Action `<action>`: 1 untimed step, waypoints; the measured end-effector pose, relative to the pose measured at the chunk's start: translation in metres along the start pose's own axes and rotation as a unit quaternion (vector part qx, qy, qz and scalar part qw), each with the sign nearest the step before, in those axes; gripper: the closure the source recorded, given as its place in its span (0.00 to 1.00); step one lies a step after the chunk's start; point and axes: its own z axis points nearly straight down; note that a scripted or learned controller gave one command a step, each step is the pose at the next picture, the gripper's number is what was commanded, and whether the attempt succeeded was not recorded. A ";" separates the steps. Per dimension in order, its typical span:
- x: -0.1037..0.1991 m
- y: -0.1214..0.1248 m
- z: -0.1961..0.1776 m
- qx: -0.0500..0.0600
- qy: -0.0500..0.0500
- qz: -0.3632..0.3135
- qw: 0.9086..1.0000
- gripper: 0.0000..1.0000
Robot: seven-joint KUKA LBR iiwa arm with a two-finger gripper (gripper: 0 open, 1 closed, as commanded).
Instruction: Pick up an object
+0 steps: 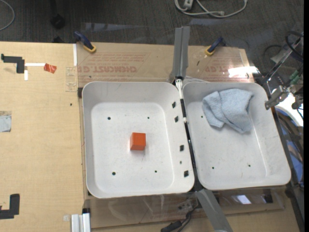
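1. Camera view, task's thing: an orange cube (pixel 138 141) sits on the floor of the left bin (pixel 96 129), a little below and left of that bin's middle. It lies flat, clear of every wall, with nothing touching it.
2. Camera view, other contents: a grey cloth (pixel 229 110) lies crumpled in the upper part of the right bin (pixel 231 163), near its far wall. It is well apart from the cube, and the ridge where the two bins meet lies between them.
3. Camera view, end effector: whether it is spread or pressed together cannot be told, and nothing is seen pinching the cube. How the cube lies relative to it cannot be judged, and neither can the arm's pose.
4. Camera view, surroundings: the bins rest side by side on a worktop (pixel 38 129), over a brown sheet (pixel 125 64) fixed by two clamps (pixel 85 41) at its far edge. A tangle of cables (pixel 289 76) stands just beyond the right bin's upper right corner. A small red tag (pixel 49 68) lies on the worktop to the far left.
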 end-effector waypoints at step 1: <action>-0.004 -0.069 -0.050 -0.001 0.000 -0.045 0.999 0.00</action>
